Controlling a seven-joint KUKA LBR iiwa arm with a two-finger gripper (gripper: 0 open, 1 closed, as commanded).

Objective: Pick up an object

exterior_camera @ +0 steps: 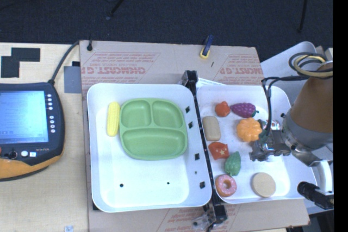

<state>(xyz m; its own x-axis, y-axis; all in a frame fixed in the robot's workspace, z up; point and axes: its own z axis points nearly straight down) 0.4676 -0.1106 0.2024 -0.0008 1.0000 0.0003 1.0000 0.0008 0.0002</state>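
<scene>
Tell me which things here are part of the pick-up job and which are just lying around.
Job: gripper; orange pepper; green vegetable; red piece; purple grapes; doughnut; round biscuit.
Lying about: green divided plate; corn cob; control pendant.

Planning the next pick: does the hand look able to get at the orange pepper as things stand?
Probably yes. The hand sits just right of the orange pepper in the right bin, with nothing between them.

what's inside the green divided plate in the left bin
Nothing shows in the green divided plate: all three compartments look bare. The yellow corn lies beside it on the left bin floor. What lies under the plate is covered.
</scene>
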